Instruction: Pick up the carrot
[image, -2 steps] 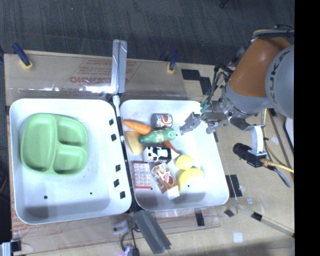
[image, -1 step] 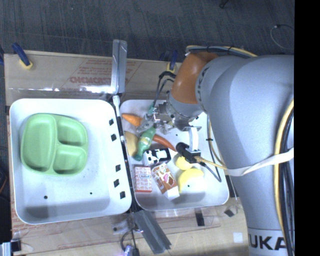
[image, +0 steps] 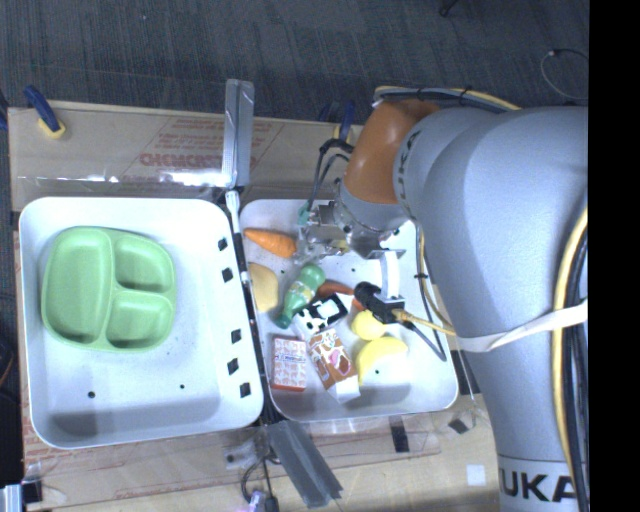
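A: Where is the carrot?

B: It lies at about ten o'clock in the right bin, close to the wall by the left bin, which holds a green divided plate.

A: And your gripper?

B: It hangs just at three o'clock of the carrot's thick end. Whether my fingers are clenched or released, I cannot tell. A green bottle lies at six o'clock of me, with cartons and yellow fruit beyond.
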